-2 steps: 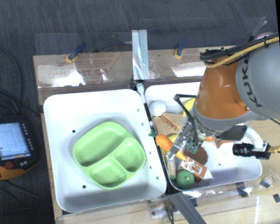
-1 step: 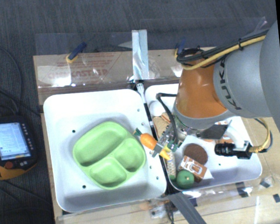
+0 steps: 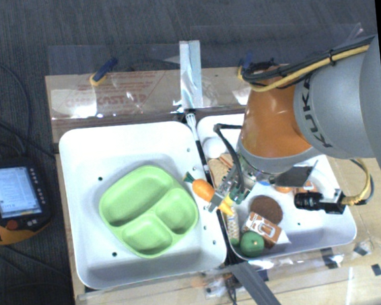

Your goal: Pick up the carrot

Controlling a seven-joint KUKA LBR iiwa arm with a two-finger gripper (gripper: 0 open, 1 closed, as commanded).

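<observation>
The carrot point(image 3: 203, 189) is small and orange with a green top pointing up-left. It sits at the divider between the two bins, over the right edge of the left bin point(image 3: 83, 160). My gripper point(image 3: 221, 196) reaches down from the orange-banded wrist over the right bin point(image 3: 334, 231), and its tip is right against the carrot's right end. The wrist hides the gripper's grasp on the carrot.
A green three-compartment tray point(image 3: 149, 207) lies in the left bin. The right bin holds a white object point(image 3: 213, 146), a brown disc point(image 3: 266, 208), a green ball point(image 3: 252, 243), a small printed box point(image 3: 263, 227) and an orange item point(image 3: 285, 188).
</observation>
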